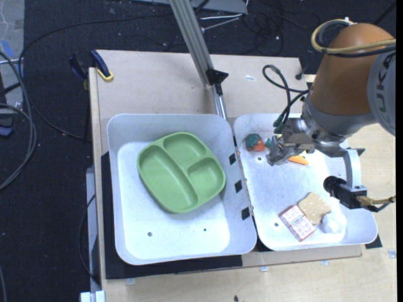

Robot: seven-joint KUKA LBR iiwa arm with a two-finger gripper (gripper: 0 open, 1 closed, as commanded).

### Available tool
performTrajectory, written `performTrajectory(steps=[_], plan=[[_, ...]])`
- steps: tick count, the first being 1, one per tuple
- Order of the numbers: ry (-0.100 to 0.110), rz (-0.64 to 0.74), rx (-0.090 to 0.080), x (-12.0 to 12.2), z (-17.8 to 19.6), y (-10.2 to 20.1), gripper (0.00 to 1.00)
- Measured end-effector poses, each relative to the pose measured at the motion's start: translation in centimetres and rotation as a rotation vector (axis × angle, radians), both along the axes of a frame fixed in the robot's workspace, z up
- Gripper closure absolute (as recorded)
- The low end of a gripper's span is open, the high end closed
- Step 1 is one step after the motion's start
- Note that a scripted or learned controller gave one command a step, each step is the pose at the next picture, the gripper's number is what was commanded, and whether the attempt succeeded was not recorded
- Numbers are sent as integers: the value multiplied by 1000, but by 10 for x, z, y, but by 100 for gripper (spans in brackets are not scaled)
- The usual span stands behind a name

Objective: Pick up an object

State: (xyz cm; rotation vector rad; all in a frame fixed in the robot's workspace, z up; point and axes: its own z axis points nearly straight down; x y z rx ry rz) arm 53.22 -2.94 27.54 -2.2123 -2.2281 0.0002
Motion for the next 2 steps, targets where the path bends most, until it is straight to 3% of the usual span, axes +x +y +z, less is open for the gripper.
performTrajectory(steps=[2], plan=[[2,0,0,-38,-41,100,100]])
